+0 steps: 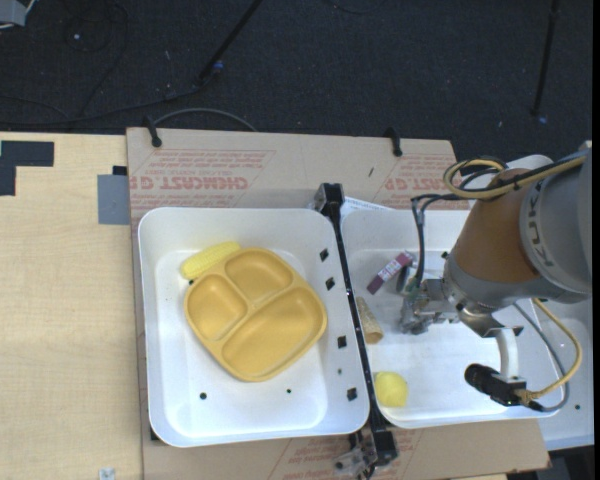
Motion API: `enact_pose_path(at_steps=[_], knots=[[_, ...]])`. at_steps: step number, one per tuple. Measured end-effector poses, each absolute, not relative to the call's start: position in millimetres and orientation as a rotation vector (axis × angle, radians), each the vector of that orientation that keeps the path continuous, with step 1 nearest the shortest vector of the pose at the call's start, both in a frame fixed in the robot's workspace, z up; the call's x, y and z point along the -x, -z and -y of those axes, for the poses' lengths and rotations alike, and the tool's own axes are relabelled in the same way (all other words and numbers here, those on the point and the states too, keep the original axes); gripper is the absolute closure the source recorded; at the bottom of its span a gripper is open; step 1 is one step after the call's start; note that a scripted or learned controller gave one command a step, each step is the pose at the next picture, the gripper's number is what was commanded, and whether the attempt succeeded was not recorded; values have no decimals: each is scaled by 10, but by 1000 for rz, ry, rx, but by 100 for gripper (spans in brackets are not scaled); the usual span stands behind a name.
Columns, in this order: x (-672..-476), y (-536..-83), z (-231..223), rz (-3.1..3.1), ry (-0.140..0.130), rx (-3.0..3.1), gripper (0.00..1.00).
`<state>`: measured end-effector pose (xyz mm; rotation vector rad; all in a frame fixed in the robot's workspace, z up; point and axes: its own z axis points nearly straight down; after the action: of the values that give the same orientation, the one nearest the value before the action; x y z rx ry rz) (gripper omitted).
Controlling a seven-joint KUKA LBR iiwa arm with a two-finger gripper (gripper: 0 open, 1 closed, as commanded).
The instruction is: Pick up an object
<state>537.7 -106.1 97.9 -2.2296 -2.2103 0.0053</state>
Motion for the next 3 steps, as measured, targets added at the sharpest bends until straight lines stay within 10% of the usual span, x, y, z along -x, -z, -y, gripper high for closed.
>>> enact_pose_path(at_steps=[3], knots=[[-5273,-2683,914,2225,3,2221,100]])
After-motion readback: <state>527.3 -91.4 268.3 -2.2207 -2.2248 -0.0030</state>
